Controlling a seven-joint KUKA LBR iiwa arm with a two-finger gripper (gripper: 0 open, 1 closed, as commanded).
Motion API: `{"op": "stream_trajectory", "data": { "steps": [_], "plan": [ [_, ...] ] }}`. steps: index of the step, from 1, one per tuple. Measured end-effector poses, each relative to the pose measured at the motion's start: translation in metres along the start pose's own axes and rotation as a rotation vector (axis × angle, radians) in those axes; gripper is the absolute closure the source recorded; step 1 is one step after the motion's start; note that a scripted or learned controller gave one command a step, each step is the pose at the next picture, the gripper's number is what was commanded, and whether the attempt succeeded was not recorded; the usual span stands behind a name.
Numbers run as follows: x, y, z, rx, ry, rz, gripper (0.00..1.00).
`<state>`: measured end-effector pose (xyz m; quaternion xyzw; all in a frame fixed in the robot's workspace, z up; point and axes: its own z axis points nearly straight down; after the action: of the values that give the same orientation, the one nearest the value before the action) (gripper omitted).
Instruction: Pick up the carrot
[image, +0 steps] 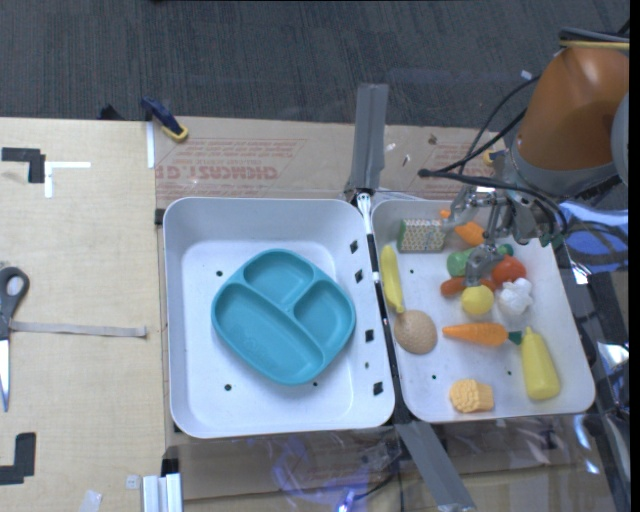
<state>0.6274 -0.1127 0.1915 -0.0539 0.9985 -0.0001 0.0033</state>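
The carrot (477, 334) is orange with a green stub at its right end. It lies flat in the middle of the right bin (575, 400), pointing left to right. My gripper (484, 260) hangs over a cluster of toy foods at the back of that bin, a short way behind the carrot and apart from it. Nothing shows as held. The grey arm with its orange band (575, 95) reaches in from the upper right.
Around the carrot lie a yellow lemon (477, 300), a white piece (515, 297), a red tomato (509, 270), a tan potato (416, 331), a yellow squash (540, 366) and a crinkled orange piece (471, 396). The left bin (180, 300) holds a blue divided plate (284, 315).
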Motion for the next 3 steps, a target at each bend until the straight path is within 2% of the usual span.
{"op": "stream_trajectory", "data": {
  "steps": [1,2,3],
  "plan": [
    [-0.025,-0.048,0.1,0.0,0.007,-0.026,0.0],
    [-0.028,-0.048,0.087,0.001,-0.003,-0.024,1.0],
    [-0.028,-0.048,0.087,0.0,-0.002,-0.023,0.0]
  ]
}}
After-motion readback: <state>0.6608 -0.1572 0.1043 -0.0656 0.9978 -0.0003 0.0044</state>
